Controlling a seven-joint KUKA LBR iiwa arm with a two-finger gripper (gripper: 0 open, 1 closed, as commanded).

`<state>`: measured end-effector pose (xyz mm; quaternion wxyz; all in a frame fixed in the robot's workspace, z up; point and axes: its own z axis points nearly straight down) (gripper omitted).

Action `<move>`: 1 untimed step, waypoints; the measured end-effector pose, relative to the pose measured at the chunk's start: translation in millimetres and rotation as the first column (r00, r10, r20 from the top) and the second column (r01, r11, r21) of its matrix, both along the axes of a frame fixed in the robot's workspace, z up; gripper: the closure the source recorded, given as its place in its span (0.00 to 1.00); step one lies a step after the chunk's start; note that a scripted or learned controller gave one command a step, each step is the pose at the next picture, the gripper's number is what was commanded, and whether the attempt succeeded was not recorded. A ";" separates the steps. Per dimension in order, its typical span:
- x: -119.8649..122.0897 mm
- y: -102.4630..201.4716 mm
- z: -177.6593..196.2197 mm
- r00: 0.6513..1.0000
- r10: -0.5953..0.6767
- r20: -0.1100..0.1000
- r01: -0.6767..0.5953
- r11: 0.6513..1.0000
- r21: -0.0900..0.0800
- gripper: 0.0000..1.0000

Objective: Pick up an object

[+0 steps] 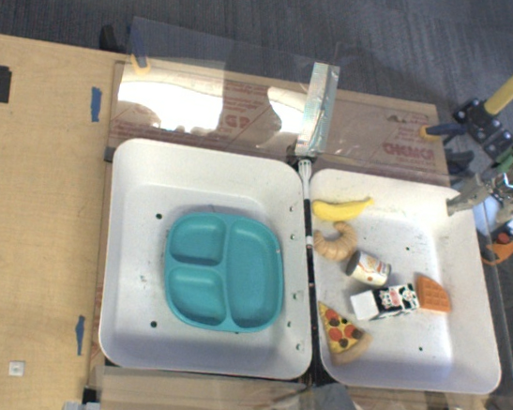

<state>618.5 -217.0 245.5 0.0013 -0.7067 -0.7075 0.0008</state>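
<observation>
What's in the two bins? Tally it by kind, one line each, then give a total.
Divided teal plate: 1
Toy banana: 1
Tan ginger-like lump: 1
Small white can: 1
Black-and-white toy: 1
Orange wedge: 1
Toy pizza slice: 1
Total: 7

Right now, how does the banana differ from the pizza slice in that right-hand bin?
The banana is plain yellow and curved, while the pizza slice is a wedge with red spots on top. The banana lies at the far end of the right bin, while the pizza slice sits at the near end. The banana is long and slim; the pizza slice is shorter and broader. Both lie flat close to the bin's left wall, beside the divider.
</observation>
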 end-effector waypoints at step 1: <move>-30.2 -6.8 -15.6 1.000 0.022 -0.001 -0.022 1.000 -0.001 0.00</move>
